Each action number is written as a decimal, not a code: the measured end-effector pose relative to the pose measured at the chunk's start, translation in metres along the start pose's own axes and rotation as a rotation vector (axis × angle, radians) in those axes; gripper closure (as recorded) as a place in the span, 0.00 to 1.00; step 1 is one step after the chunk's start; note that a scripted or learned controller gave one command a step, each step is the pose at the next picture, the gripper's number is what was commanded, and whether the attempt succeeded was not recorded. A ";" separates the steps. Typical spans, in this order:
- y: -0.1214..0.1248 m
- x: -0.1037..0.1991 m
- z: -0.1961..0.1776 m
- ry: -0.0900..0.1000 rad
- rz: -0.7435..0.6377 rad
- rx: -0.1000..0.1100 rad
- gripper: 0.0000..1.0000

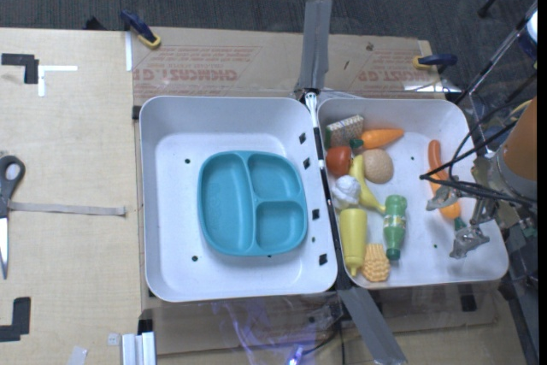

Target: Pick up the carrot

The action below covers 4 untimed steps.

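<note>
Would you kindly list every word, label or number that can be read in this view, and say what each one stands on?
"CHEMICAL GUYS" (probable reading): red print, upside down, on the cardboard sheet behind the left bin.
Red print on the cardboard behind the right bin, around: too blurred to read.
Label on the green bottle: too small to read.
Nothing else legible.

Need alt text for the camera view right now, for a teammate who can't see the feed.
The claw hangs over the right bin, far from the carrot lying near that bin's back wall among other toy food. The left bin holds a teal divided plate.
</note>
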<state>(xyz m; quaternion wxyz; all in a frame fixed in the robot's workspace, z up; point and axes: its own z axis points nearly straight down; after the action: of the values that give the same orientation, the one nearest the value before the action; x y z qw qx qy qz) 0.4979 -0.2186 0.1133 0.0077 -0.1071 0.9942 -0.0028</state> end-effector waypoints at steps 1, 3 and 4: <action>0.018 0.000 0.020 0.010 0.046 -0.005 0.00; 0.018 -0.003 0.009 0.002 0.043 -0.001 0.00; 0.018 -0.007 -0.001 -0.004 0.040 0.002 1.00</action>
<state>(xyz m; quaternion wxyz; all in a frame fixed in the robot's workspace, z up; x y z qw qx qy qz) 0.5007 -0.1999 0.1145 0.0099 -0.0871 0.9961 -0.0034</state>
